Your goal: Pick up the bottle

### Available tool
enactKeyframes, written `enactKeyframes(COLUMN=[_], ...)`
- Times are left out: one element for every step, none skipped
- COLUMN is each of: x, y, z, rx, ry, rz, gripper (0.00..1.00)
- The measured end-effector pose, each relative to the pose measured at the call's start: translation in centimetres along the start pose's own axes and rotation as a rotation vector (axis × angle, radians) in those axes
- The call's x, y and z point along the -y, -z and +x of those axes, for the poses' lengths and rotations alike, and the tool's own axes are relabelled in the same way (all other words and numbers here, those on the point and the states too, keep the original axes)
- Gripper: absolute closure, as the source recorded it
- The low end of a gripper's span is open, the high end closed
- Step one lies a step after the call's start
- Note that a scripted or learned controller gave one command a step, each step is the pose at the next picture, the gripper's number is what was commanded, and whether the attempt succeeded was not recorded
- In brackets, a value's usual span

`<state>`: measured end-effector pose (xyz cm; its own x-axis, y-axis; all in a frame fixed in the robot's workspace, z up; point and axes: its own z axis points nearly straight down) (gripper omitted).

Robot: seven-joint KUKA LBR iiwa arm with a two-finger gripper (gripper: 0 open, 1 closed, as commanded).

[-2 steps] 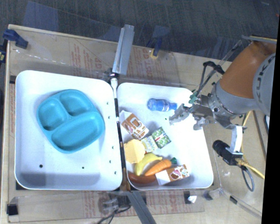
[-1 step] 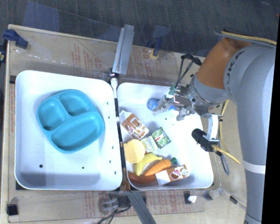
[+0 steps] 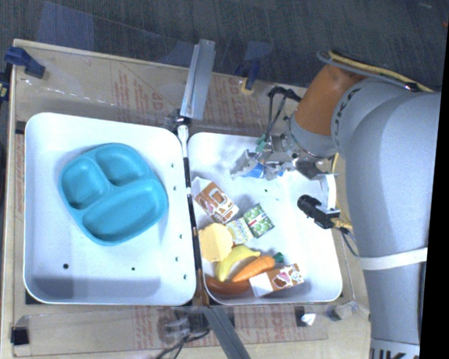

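gripper: grey two-finger gripper point(image 3: 263, 164) low over the far part of the right shallow white bin point(image 3: 323, 258); finger spacing cannot be told.
bottle: small clear plastic bottle point(image 3: 246, 165), apparently right at the gripper, beyond the brown-and-white carton point(image 3: 216, 203).
axis: seemingly lying flat, long axis roughly left-right; neck end unclear.
step: close across the short width, then lift straight.

The grey arm with its orange band point(image 3: 325, 98) is seen reaching in from the right, its two-finger gripper point(image 3: 261, 164) poised over the far end of the right white bin point(image 3: 321, 257). A blue divided plate point(image 3: 114, 192) is seen in the left white bin point(image 3: 38, 260). Small cartons point(image 3: 216, 203), a yellow banana point(image 3: 237, 258) and an orange carrot point(image 3: 252, 269) are crowded along the right bin's near side.
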<state>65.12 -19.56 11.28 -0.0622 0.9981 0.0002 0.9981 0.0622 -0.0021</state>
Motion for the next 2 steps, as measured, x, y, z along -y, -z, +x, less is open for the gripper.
enactKeyframes(x=[-0.52, -0.54], y=[-2.12, -1.16], z=[-1.15, -0.98], rx=[-0.002, -0.003], ry=[-0.115, -0.108], rz=[0.004, 0.008], gripper=[0.00, 1.00])
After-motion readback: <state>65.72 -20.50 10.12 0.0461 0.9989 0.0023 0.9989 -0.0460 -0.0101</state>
